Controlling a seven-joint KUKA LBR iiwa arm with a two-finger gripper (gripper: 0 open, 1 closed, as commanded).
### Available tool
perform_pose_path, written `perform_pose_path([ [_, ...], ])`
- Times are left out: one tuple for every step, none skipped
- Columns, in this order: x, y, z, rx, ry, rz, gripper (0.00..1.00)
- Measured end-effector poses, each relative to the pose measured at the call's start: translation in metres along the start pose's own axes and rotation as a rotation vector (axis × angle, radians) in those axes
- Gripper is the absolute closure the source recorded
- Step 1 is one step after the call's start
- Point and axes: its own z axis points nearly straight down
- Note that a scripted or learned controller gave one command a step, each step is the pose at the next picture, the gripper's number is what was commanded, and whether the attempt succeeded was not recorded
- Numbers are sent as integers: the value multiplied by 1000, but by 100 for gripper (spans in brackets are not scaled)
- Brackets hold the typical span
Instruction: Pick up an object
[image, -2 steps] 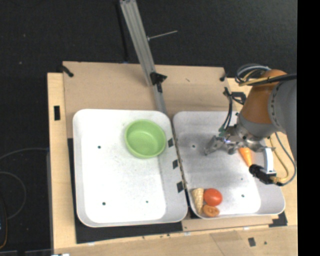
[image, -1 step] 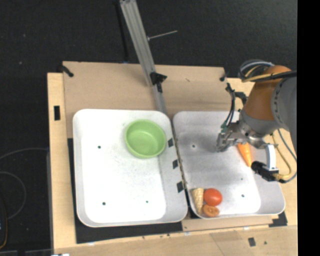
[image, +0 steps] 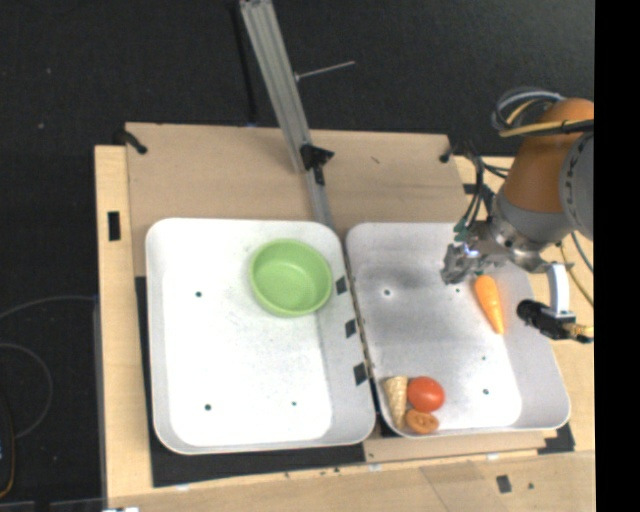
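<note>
Hovering over the right bin (image: 400, 250), the gripper (image: 461, 262) approaches a carrot (image: 488, 301) just beside it; finger state unclear; next, descend.

Over in the right bin (image: 440, 330) lies the carrot (image: 489, 303), a small orange cone, flat on the white floor toward the far right side, its thick end pointing far and its tip pointing near. Down in the near left corner of that bin there's a huddle: a red tomato (image: 426, 393), round and glossy, touching a pale beige wedge-like piece (image: 397, 396) on its left and a brownish-orange lump (image: 421, 423) just nearside of it. In the left bin (image: 200, 350), a light green bowl (image: 291, 278) sits upright at the far right corner.
</note>
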Motion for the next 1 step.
perform_pose_path([
  [-6,-5,-48,0,-1,3,100],
])
